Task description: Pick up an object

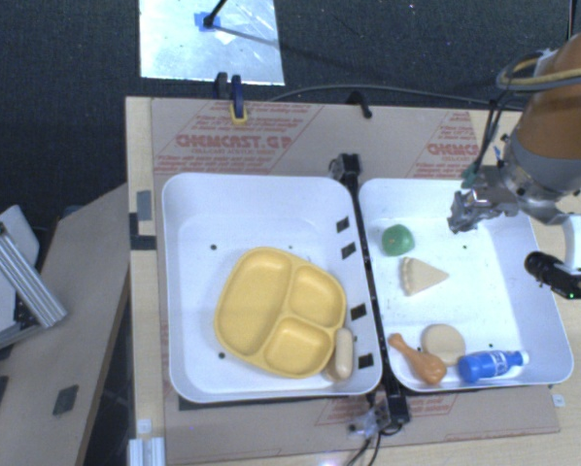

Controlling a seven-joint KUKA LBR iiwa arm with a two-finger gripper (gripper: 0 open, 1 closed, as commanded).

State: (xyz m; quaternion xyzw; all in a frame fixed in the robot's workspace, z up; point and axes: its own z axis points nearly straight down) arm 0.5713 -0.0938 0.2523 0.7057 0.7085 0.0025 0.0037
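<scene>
blue bottle (490, 364) lying on its side at near edge of right bin (533, 304), cap end toward right. just left of it: round beige piece (443, 342), touching or nearly touching orange drumstick-shaped toy (417, 356). farther back in same bin: pale wedge-shaped piece (423, 276), and beyond it green ball (398, 240) close to divider. left bin (198, 212) bearing yellow compartment tray (281, 310), with pale oblong item (342, 354) against its near right corner. gripper (465, 212) poised over back of right bin, right of green ball, apart from it; nothing seen between fingers; open or closed state cannot be told.
</scene>
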